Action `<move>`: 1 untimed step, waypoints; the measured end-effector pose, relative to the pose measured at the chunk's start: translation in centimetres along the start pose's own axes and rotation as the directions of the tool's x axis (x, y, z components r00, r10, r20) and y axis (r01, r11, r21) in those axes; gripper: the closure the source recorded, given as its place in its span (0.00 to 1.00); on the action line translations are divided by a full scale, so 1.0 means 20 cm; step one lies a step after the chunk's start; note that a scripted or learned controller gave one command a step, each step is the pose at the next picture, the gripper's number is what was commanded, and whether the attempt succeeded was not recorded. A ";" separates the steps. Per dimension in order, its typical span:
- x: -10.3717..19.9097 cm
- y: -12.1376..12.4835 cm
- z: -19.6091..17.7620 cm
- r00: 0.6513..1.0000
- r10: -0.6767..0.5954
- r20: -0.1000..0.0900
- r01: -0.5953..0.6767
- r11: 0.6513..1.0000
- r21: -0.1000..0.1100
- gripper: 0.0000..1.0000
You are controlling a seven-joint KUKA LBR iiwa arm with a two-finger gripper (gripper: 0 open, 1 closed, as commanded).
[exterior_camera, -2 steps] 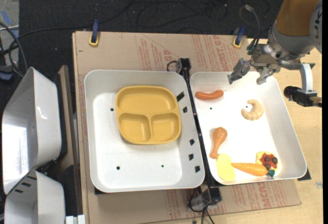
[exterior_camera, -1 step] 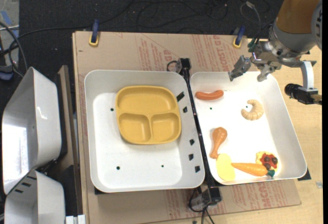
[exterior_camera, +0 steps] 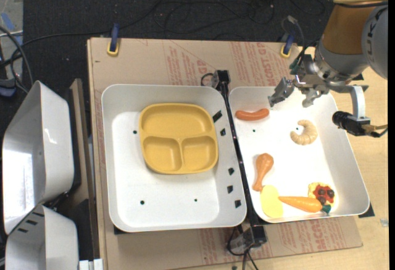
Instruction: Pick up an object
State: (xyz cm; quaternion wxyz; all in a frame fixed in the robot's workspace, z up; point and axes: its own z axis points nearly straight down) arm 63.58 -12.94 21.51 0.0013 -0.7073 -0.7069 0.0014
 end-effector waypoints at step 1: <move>-0.03 -0.01 0.31 1.000 0.001 0.000 -0.001 1.000 0.002 0.00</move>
